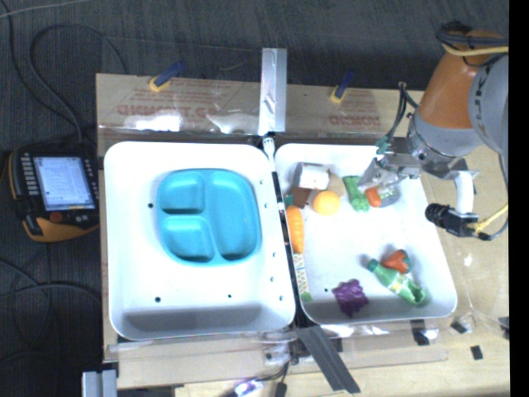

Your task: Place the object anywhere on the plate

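Overhead, the robot's claw (382, 180) sits low in the right white bin (430, 246), apparently clenched on a small orange-and-green toy vegetable (369, 194). Judging by this, grasping is underway; next comes lifting it far left to the blue sectioned plastic plate (207, 215).

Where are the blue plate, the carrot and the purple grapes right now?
blue plate (207, 215): camera view, centre divider.
carrot (295, 229): camera view, mid-body.
purple grapes (351, 295): camera view, middle of the bunch.
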